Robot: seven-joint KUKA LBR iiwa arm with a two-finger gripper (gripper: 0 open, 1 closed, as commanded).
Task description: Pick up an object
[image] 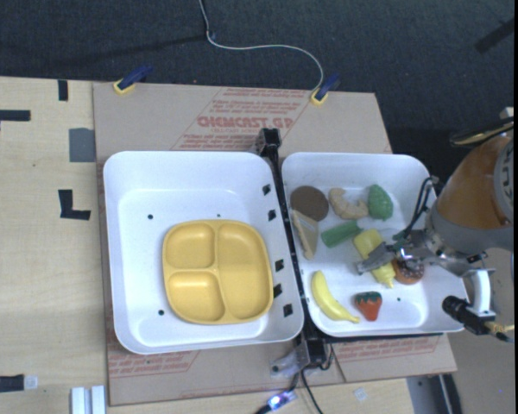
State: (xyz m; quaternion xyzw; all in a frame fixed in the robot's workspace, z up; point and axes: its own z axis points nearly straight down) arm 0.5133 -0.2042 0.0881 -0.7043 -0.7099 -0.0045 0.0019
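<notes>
jaws' state i cannot tell as the gripper (375, 261) hovers at the small yellow plastic block (368, 243) in the right white bin (414, 166), a light, stiff, slick piece best pinched across its flat sides.

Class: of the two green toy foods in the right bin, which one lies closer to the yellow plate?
The long green piece mid-bin; the round green one sits farther right, near the far corner.

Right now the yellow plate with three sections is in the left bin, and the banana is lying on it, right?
Not quite. The yellow plate does sit in the left bin, but the banana is not on it. The camera view shows the banana lying in the right bin, near its front, beside the strawberry.
</notes>
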